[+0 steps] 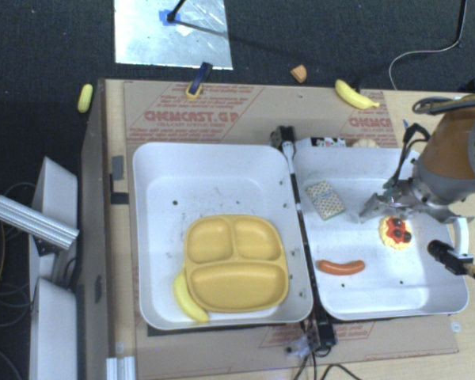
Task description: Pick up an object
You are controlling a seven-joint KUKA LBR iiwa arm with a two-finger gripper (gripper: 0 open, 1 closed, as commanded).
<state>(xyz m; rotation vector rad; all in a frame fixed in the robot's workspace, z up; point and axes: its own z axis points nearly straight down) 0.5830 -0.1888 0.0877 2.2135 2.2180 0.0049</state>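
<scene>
My gripper (389, 203) hangs low over the right bin (427, 295), at the end of the grey and orange arm (455, 161) coming in from the right. Just below and right of its tip lies a small yellow toy with red dots (395, 233), close to the gripper; whether they touch is unclear. A red-orange sausage (340, 267) lies near the bin's front. A speckled tan block (325, 199) rests to the gripper's left.
The left bin (214, 172) holds a yellow divided tray (236, 261) with a banana (187, 299) against its front left corner. On the bench behind the bins are another banana (355, 95) and a small orange piece (299, 74).
</scene>
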